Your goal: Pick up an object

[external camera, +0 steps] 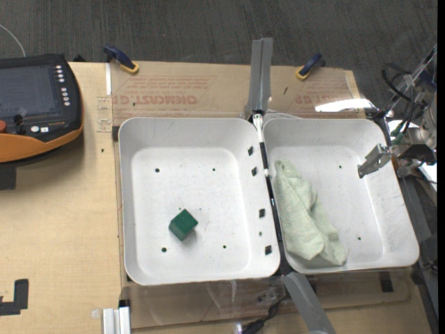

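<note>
- Right now the gripper [372, 164] hangs over the right rim of the right bin [389, 252], arm reaching in from the side; whether it is open or closed I cannot tell, and nothing shows between its tips.
- Candidates: a green block [183, 225] lies in the left bin [139, 186], toward its front; a pale crumpled cloth [302, 214] lies along the right bin's left wall.
- To do it well, I'd say choose the cloth, being nearer; come down over a raised fold, well off the wall, and pinch it; the block needs a squarer, centred approach.
- Count: two bins; one block; one cloth; one tablet-like controller [35, 106] on the worktop [55, 242]; two clamps [122, 59] at the back edge.
</note>
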